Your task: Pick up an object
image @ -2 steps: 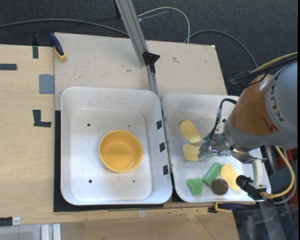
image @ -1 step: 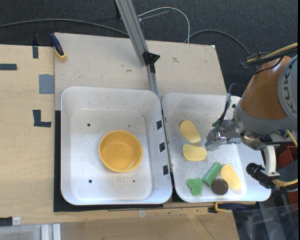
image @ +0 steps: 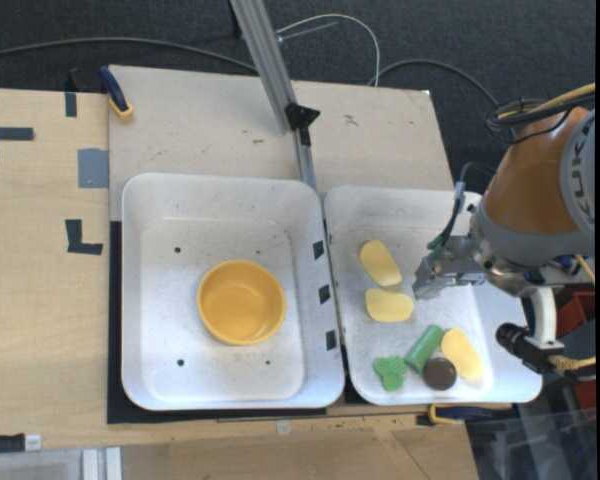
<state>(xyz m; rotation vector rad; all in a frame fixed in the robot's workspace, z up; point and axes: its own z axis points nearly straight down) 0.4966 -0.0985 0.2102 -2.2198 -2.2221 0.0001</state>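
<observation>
In the right bin (image: 400, 213) lie two pale yellow potato-like pieces, one (image: 379, 262) above the other (image: 389, 306). Nearer the front edge sit a green leafy piece (image: 389, 372), a green cylinder (image: 424, 347), a brown round piece (image: 440, 373) and a yellow oval (image: 461, 354). My gripper (image: 430, 277) hangs over the right bin, just right of the two pale yellow pieces and close to the lower one. Nothing shows between its fingers.
The left bin (image: 150, 218) holds a yellow bowl (image: 241, 301). A grey metal pole (image: 270, 53) slants down to the strip between the bins. Cables run across the dark floor behind the bench, and an orange clamp (image: 117, 94) sits at the back left.
</observation>
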